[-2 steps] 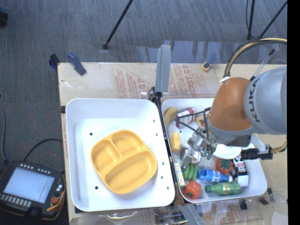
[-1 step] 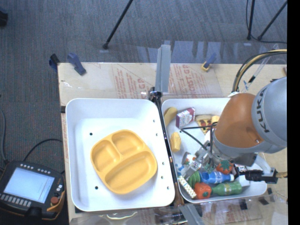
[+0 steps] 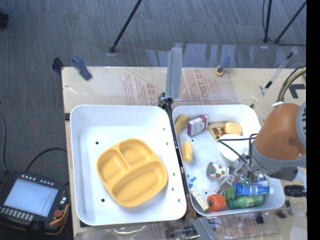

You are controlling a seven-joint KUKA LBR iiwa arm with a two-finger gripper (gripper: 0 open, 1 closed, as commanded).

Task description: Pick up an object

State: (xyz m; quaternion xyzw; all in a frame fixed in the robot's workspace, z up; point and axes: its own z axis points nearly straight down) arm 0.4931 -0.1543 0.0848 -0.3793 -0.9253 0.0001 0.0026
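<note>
Camera view: the gripper (image 3: 231, 180) is set low in the right bin (image 3: 250, 111), at its near-right part. Finger state cannot be told; nothing is seen held. The nearest candidate, a small patterned can (image 3: 217, 171), is lying just left of the gripper, long axis roughly left-right. A blue bottle (image 3: 252, 189) and green bottle (image 3: 247, 201) are stacked just right and nearer, an orange pepper (image 3: 216, 202) below. A yellow tray (image 3: 132, 171) is seated in the left bin (image 3: 82, 134).

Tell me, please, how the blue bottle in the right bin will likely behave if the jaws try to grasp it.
The blue bottle lies on its side, so it may roll. It looks like smooth plastic, probably light and slippery. The green bottle touches it and might shift too.
</note>
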